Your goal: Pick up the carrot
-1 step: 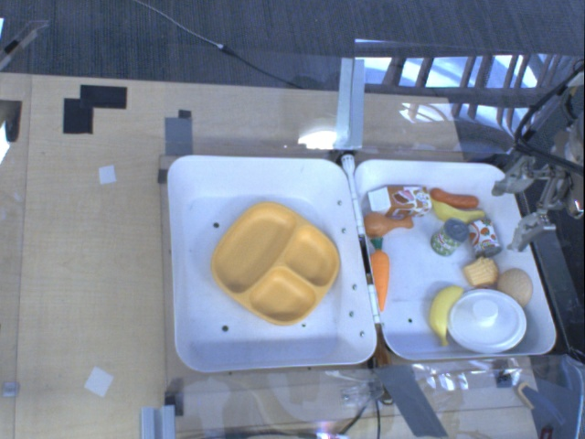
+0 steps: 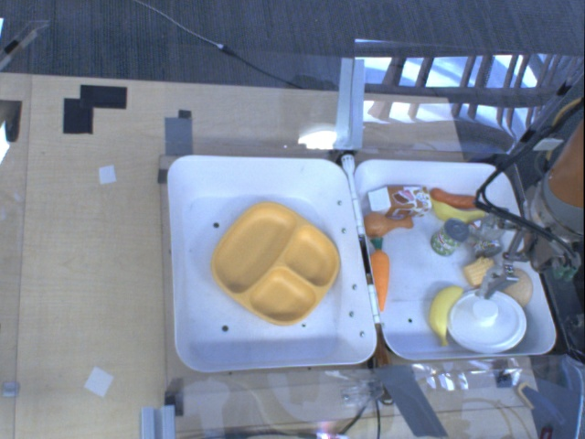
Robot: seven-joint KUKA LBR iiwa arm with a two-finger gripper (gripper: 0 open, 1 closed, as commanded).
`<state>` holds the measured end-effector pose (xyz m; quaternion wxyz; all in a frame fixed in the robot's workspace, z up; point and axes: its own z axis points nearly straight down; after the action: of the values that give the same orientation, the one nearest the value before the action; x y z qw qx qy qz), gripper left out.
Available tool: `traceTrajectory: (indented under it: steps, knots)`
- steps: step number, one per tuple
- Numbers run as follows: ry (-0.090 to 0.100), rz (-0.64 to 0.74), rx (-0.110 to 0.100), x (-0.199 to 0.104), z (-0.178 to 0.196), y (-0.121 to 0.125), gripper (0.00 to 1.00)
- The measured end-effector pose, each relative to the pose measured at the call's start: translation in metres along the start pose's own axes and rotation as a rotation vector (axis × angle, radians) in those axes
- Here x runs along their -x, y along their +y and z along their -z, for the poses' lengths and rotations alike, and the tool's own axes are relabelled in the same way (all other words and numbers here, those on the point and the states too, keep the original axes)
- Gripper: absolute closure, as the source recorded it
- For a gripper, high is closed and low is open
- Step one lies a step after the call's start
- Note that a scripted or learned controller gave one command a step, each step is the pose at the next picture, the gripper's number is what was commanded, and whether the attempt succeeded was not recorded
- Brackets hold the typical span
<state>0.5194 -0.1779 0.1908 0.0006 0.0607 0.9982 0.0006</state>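
Observation:
The carrot (image 2: 379,278) is orange with a green top. It lies lengthwise in the right bin (image 2: 411,286), tight against that bin's left wall. My gripper (image 2: 498,273) hangs over the right side of the same bin, above the rim of a white bowl (image 2: 486,324) and next to a yellow cheese wedge (image 2: 476,271). It is well to the right of the carrot and apart from it. Nothing shows in its grasp.
The right bin also holds a brown toy bottle (image 2: 395,212), a sausage (image 2: 452,197), a banana (image 2: 457,213), a green can (image 2: 448,239) and a yellow lemon (image 2: 442,308). A yellow divided plate (image 2: 274,262) sits in the left bin (image 2: 196,245).

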Motion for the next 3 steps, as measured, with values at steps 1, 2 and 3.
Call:
traceTrajectory:
  steps: [1,2,3]
  knots:
    - [-0.001,-0.361,0.0,-0.031,-0.023,0.04,0.0]
    - [-0.001,-0.729,0.0,-0.041,-0.049,0.085,0.0]
    - [-0.004,-1.025,0.001,-0.038,-0.007,0.129,0.0]
